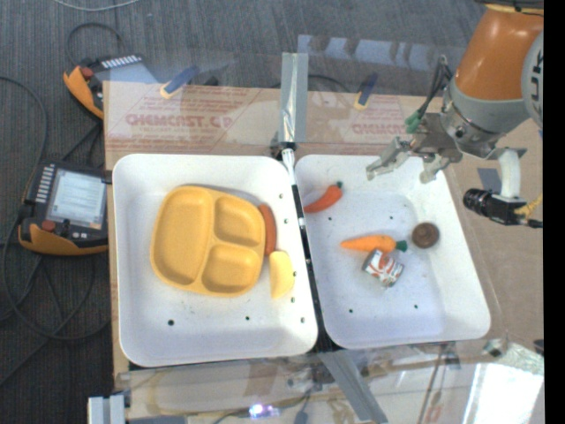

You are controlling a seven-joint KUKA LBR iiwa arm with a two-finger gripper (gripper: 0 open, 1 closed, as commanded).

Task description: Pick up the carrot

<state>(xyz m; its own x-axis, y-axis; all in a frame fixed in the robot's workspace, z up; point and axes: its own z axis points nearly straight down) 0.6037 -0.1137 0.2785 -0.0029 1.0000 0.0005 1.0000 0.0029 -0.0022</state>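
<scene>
I see dark grey ribbed carpet floor [177,25] strewn with black cables [26,281], a brown cardboard-covered tabletop [203,122], and an orange-edged handheld pendant with a lit screen [66,206] lying at left.

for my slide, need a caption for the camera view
Open tool hovers over the right bin, carrot lying below it.
</scene>
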